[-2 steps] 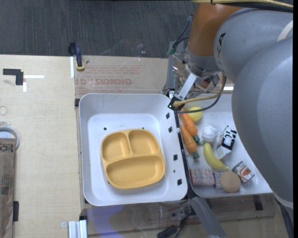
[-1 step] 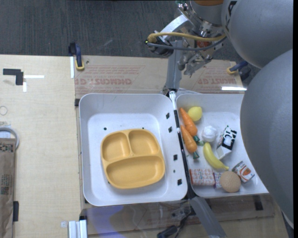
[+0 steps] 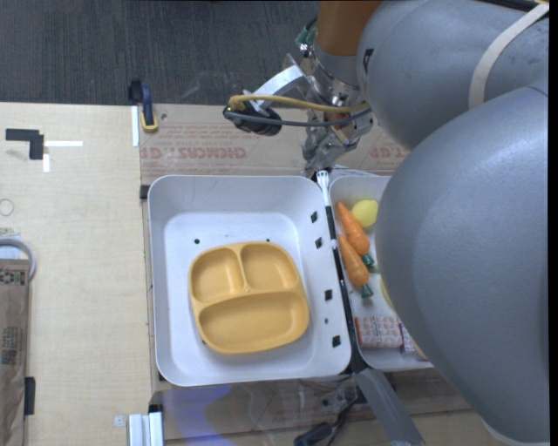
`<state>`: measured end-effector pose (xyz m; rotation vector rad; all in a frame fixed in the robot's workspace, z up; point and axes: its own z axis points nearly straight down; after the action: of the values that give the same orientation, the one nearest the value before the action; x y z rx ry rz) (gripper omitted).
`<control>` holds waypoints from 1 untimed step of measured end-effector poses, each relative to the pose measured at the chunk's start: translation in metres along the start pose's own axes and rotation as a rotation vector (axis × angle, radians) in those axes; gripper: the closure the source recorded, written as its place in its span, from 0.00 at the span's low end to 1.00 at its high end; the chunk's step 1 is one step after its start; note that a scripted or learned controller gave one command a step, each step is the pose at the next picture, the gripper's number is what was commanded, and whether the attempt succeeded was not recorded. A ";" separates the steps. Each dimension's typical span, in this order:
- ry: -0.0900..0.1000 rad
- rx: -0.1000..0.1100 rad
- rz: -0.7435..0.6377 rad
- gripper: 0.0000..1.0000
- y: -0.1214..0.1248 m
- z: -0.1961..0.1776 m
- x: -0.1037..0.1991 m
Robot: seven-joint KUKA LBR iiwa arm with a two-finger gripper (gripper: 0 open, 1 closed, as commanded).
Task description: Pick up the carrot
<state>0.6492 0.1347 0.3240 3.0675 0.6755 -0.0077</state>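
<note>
My bulky, smooth grey rounded arm [image 3: 471,261] carries an orange band [image 3: 344,26] above its wrist. I see a yellow cable [image 3: 288,103] looping beside the metal-and-black two-finger gripper [image 3: 321,170].

Bright even light, soft shadows, sharp

Left bin [image 3: 166,287]: tan three-compartment plate [image 3: 250,297], lying flat, roughly centred. Right bin [image 3: 381,354]: yellow rounded item [image 3: 366,212] near the far end, printed red-and-white packet [image 3: 377,331] at the near end. Light wood worktop [image 3: 78,261] to the left.
</note>
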 end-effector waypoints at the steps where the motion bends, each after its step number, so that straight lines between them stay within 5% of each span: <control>1: 0.003 0.000 0.238 1.00 -0.012 0.029 0.004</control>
<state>0.6478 0.1477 0.2948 3.1259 0.3070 -0.0031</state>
